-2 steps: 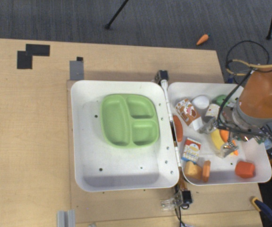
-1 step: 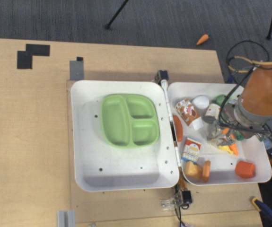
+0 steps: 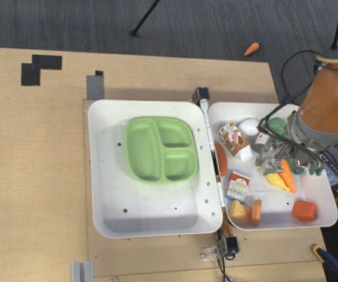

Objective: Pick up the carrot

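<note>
The arm's orange band and grey wrist come in from the right and hang over the right bin [image 3: 327, 213], with the gripper [image 3: 281, 164] low among the toys in it. The carrot [image 3: 287, 175], a slim orange piece, lies just under the gripper's metal parts, slanted toward the lower right, and it touches a yellow toy [image 3: 277, 181] that looks like a banana or a lemon wedge. Whether the claw is spread, pressed together, or already pinching the carrot, I cannot tell, because the metal parts are dark and mixed with the objects below them. I judge that the step in hand is the reach or the grasp itself: the gripper is right above the carrot, but the carrot looks to rest on the bin floor, so the lift is not yet done. The next move calls for closing on the carrot across its narrow side, without also catching the yellow toy, and then going straight up. Other things in this bin are a red block [image 3: 304, 210], a small juice box [image 3: 237, 187], a snack packet [image 3: 232, 138] and a bread-like piece [image 3: 238, 210]. The left bin [image 3: 104, 157] holds a green divided plate [image 3: 160, 148]. A second small orange thing [image 3: 251, 49] lies on the carpet, well apart.
</note>
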{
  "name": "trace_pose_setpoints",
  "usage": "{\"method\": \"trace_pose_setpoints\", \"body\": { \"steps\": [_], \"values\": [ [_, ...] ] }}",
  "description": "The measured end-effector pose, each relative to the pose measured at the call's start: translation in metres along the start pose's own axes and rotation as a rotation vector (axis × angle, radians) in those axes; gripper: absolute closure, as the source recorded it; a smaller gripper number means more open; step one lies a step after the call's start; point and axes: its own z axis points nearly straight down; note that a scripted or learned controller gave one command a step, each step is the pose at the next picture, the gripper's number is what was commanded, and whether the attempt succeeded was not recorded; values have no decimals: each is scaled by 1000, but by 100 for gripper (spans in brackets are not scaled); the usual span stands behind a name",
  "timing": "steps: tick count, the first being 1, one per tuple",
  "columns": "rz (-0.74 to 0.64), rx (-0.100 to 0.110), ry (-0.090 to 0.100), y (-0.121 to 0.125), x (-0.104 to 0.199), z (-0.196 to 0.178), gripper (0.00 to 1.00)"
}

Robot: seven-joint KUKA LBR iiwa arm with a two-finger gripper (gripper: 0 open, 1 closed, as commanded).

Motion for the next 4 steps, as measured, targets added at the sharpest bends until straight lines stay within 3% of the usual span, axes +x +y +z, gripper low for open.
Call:
{"method": "trace_pose_setpoints", "body": {
  "steps": [1, 2, 3, 4],
  "values": [
    [179, 0, 0, -46, 24, 100, 100],
    [179, 2, -6, -46, 23, 100, 0],
    [179, 0, 0, -58, 1, 101, 0],
    [546, 1, 1, -49, -8, 101, 0]
  ]
}}
